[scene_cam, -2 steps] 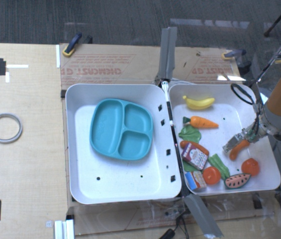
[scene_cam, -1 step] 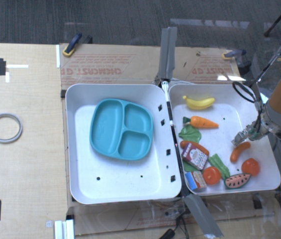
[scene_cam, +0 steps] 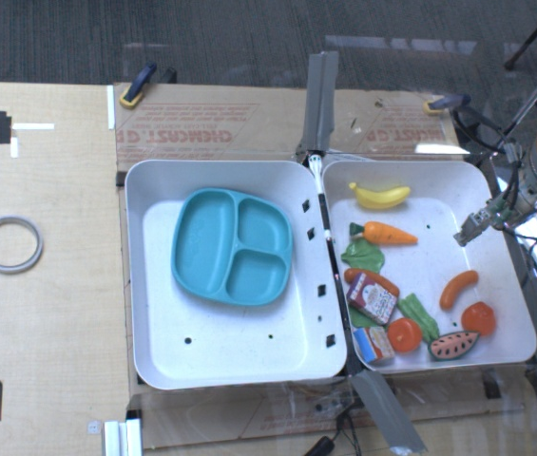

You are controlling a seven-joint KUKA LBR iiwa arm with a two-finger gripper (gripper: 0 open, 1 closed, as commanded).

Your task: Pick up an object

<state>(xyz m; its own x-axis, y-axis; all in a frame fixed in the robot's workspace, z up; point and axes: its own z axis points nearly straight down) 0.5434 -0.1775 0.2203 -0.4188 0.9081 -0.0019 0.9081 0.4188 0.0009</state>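
The right bin [scene_cam: 439, 174] holds toy food: a yellow banana [scene_cam: 379, 195], a carrot [scene_cam: 389, 234], a green leaf [scene_cam: 363, 255], a red packet [scene_cam: 373, 295], an orange sausage [scene_cam: 458, 288], two tomatoes [scene_cam: 478, 317] [scene_cam: 404, 334], a watermelon slice [scene_cam: 452, 345] and a green pod [scene_cam: 420, 313]. My gripper [scene_cam: 468, 233] hangs above the bin's right side, over bare floor, up and to the right of the sausage. I see nothing in it.
The left bin [scene_cam: 154, 283] carries a blue divided plate [scene_cam: 233, 247]. A small blue-and-white box [scene_cam: 371, 346] lies in the right bin's near left corner. A tape roll [scene_cam: 9, 244] rests on the bench at far left. Cables run along the right edge.
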